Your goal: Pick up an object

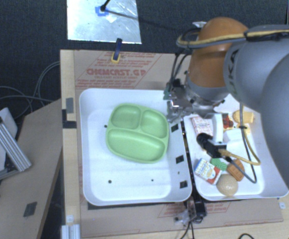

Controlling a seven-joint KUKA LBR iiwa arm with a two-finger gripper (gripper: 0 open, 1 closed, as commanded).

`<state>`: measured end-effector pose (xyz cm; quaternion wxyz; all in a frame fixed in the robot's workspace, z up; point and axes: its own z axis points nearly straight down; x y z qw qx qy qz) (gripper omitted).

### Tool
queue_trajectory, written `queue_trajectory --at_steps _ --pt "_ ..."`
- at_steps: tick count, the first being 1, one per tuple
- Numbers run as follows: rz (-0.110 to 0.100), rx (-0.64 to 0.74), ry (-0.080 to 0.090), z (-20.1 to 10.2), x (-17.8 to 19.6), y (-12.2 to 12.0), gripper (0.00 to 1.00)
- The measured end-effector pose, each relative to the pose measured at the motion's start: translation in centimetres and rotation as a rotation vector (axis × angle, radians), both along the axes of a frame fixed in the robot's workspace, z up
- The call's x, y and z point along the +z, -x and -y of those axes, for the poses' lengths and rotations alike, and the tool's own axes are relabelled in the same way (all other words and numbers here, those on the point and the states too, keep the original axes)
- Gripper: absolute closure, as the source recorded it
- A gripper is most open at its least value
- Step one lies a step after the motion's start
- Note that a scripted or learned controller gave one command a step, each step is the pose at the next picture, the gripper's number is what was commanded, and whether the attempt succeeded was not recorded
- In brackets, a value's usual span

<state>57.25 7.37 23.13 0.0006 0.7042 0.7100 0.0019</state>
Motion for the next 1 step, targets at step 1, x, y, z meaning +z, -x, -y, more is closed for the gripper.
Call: queue_trajectory --at_steps 1 --pt "-0.002 -0.001 0.001 -4.1 -0.46 -0.41 1.0"
